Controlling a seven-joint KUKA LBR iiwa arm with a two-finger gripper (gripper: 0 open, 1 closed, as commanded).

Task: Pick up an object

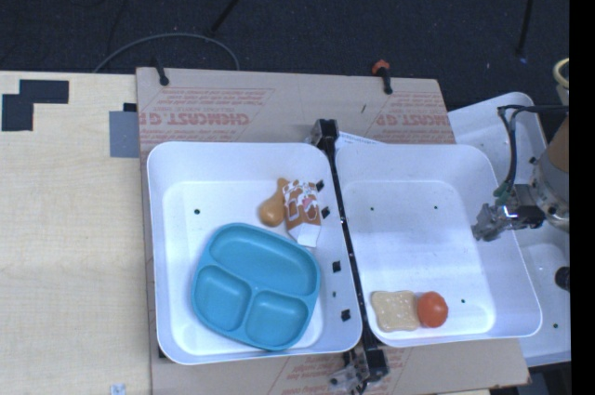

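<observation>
In the left bin (172, 198) a blue divided plate (256, 286) lies flat, with a brown and white toy (293, 205) just beyond its far edge. In the right bin (483, 189), near the front wall, a beige toast slice (394, 310) lies touching a small red tomato (432, 309). My gripper (493, 222) hangs at the right bin's right rim, well apart from all objects, with nothing seen in it.
A black divider clip strip (337, 226) runs between the two bins. Cardboard (279, 105) lies under the bins. A cable (509, 151) loops above the gripper at the right. The middle of the right bin's floor is bare white.
</observation>
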